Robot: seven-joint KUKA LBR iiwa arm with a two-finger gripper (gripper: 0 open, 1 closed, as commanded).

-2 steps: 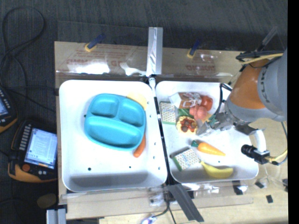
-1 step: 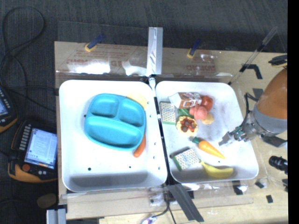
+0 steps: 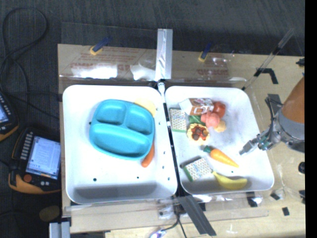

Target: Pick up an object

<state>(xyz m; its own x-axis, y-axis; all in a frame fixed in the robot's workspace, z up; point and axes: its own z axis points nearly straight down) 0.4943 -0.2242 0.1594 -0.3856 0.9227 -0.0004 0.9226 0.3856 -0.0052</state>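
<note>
Orange carrot [image 3: 221, 156] lies near the right bin's [image 3: 247, 99] front edge, ungrasped. Gripper [image 3: 251, 146] hangs at that bin's right edge, carrying nothing; jaw state cannot be determined. Pick pending.

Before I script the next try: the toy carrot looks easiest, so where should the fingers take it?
Grip the carrot across its thick orange middle, coming straight down. It lies flat, pointing lower right, with bare bin floor along both long sides; its tapered tip would slip.
</note>
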